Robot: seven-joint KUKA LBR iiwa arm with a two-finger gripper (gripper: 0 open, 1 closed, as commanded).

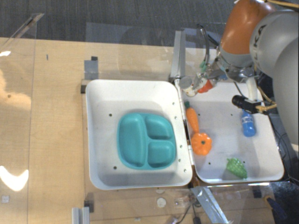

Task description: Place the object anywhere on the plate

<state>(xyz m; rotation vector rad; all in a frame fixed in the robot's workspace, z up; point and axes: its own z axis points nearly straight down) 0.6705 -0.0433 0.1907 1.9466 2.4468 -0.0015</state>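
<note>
On the tabletop (56,125), my tool (202,84), grip state unclear, hangs right of the plate (146,140), beyond the carrot (192,119).

The grey arm (275,36) comes in from three o'clock. Its orange band (243,24) bends toward nine o'clock. The gripper (198,84) points down.

bright even light, glare on bench (42,125), arm perhaps slightly blurred.
</note>
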